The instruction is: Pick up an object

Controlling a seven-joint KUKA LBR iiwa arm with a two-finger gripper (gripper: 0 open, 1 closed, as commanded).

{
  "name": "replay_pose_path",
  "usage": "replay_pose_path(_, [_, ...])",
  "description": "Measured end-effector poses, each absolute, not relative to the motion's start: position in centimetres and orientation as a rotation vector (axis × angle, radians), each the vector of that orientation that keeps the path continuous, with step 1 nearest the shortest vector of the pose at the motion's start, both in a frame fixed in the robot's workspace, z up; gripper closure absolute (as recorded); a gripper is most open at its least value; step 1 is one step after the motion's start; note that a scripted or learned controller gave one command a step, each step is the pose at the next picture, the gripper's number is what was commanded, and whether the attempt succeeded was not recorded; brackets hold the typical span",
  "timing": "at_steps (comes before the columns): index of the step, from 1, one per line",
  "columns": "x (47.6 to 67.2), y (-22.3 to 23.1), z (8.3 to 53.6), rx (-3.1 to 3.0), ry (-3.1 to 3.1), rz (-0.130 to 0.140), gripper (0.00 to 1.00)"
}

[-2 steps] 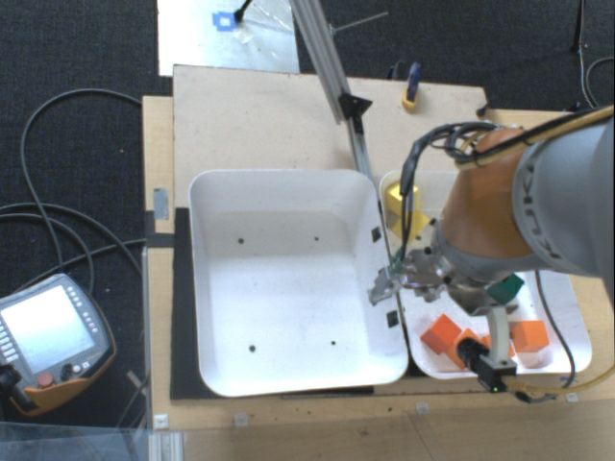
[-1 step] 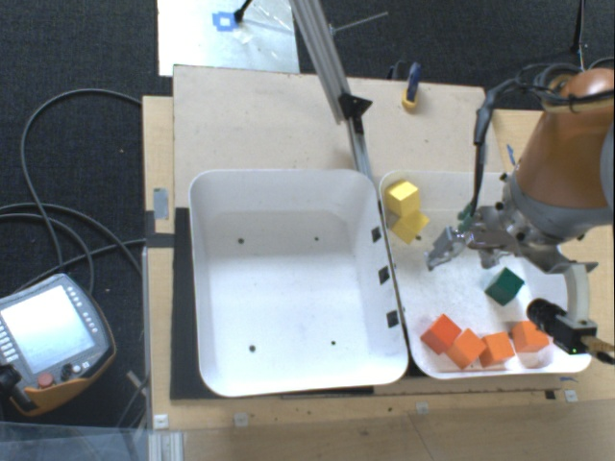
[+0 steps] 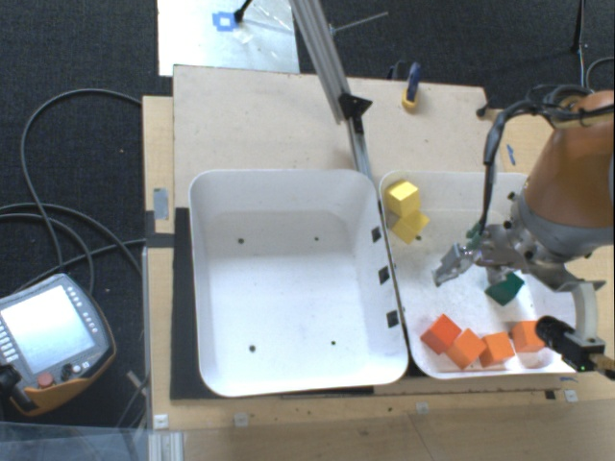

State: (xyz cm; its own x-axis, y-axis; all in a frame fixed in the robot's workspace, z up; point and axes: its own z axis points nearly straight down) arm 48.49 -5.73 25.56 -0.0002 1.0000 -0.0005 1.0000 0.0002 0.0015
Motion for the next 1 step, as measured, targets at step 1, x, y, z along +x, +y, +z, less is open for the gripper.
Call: replay_pose_path(1, [50.38, -10.83, 32.16, 2.215, 2.212, 0.007, 0.0])
